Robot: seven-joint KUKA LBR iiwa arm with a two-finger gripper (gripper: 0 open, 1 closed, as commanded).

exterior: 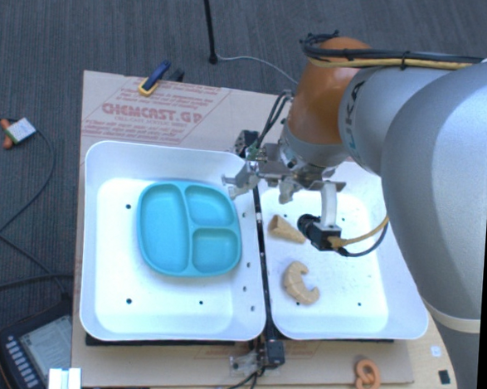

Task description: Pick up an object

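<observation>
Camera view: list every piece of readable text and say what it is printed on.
"GIGMCAST.GP", roughly, the letters being blurred: red print on the cardboard sheet under the bins.
Smaller red lines beside it on the cardboard: too small to read.

A plain turquoise divided plate (189,230) lies in the white left bin (103,296). The white right bin (377,311) holds a tan croissant (300,284) and a paler tan wedge (287,228). The arm (429,153) is grey with an orange band (321,91).
</observation>
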